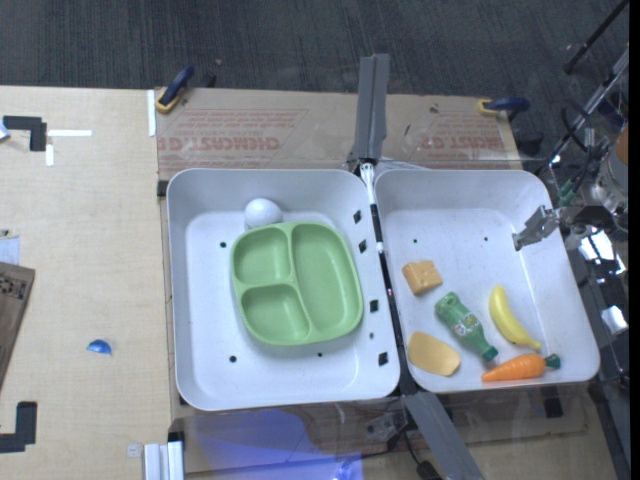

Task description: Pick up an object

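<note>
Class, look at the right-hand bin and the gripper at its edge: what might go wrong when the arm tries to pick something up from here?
1. The green bottle, yellow banana and orange carrot lie close together, so the gripper may nudge a neighbour or catch two things.
2. The carrot lies near the white right bin's front wall, which may block a finger.
3. The flat yellow-orange slice offers little to pinch.
</note>
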You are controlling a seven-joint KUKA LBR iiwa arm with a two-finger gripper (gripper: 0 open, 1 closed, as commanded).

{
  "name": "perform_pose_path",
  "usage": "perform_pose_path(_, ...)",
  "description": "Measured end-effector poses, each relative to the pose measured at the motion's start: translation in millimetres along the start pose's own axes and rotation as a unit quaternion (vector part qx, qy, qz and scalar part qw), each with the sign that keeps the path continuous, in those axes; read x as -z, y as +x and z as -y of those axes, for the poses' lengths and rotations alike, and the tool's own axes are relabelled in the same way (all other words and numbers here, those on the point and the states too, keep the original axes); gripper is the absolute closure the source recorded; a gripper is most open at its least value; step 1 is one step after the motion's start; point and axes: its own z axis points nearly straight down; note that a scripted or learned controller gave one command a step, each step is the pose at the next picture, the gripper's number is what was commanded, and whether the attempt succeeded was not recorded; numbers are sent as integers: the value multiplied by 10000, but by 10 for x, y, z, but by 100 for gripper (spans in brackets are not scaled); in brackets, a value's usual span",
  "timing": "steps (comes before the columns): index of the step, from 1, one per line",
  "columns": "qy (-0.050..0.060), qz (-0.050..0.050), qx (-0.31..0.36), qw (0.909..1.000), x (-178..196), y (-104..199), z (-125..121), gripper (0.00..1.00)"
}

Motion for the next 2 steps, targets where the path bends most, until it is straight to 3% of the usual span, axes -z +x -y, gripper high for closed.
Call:
perform_pose_path(1, -15, -4, 294, 9996, -1005, 14, 441, 0)
perform_pose_path(2, 4, -7, -96, 10000, -1110, 173, 823, 0)
